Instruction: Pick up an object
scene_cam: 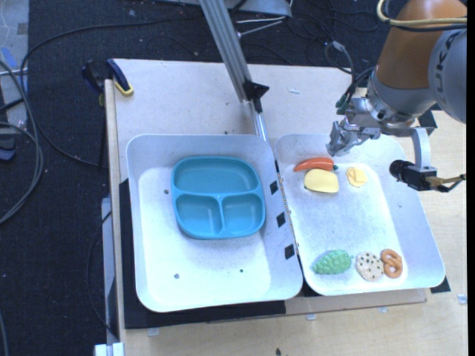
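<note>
The right bin (415,228) holds several toy foods: a red-orange carrot-like piece (312,164), a yellow wedge (322,182) just below it, a small yellow piece (356,176), a green leafy piece (331,262), a speckled cookie (367,266) and a pretzel (391,262). My gripper (338,146) hangs over the bin's far edge, just right of and above the carrot piece. Nothing shows between its fingers.
The left bin (148,258) carries a blue divided tray (218,196). A slanted metal pole (230,47) runs down to the gap between the bins. A black fitting (412,173) sticks out at the right bin's right side. Cables lie on the dark floor behind.
</note>
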Controlling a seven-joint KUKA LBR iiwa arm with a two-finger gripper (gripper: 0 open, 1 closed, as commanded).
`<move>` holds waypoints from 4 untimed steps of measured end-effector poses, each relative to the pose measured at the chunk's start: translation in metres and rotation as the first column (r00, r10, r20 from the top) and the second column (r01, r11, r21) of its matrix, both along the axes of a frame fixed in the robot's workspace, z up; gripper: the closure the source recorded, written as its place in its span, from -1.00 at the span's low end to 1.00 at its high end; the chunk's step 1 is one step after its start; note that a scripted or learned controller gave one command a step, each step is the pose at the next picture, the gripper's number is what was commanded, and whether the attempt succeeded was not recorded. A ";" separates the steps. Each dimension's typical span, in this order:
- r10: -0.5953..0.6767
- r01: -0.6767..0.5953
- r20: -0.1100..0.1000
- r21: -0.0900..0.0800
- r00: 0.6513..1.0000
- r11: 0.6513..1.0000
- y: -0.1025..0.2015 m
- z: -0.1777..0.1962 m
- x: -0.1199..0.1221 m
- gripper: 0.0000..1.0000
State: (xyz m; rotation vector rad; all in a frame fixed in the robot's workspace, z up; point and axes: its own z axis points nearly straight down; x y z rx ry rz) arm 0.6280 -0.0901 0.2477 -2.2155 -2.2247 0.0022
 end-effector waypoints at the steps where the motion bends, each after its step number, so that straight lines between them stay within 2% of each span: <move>1: 0.000 0.000 0.001 0.000 1.000 1.000 0.039 0.006 -0.027 1.00; 2: 0.000 0.000 -0.001 0.000 1.000 1.000 0.080 -0.011 -0.056 1.00; 4: 0.003 -0.003 -0.001 0.001 1.000 1.000 0.166 -0.001 -0.115 1.00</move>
